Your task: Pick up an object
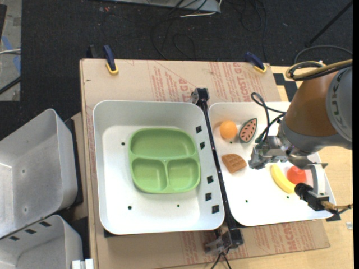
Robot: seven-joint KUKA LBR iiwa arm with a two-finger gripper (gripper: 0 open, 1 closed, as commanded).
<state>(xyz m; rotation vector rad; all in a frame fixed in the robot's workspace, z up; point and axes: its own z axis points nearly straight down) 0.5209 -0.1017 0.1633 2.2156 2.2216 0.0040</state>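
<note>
Grey-and-orange arm leans over the right white bin (pixel 247 214), its gripper (pixel 259 157) low; can't tell its grip. Brown bread piece (pixel 234 162) just left of it, yellow banana (pixel 280 179) right, orange ball (pixel 228 130) behind.

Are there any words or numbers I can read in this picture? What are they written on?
Red printing runs across the brown cardboard sheet under the bins, but it is upside down and too blurred to read.
Large dark letters on the grey arm are cut off and unclear.
Nothing is written on the green tray or the toy foods.
</note>
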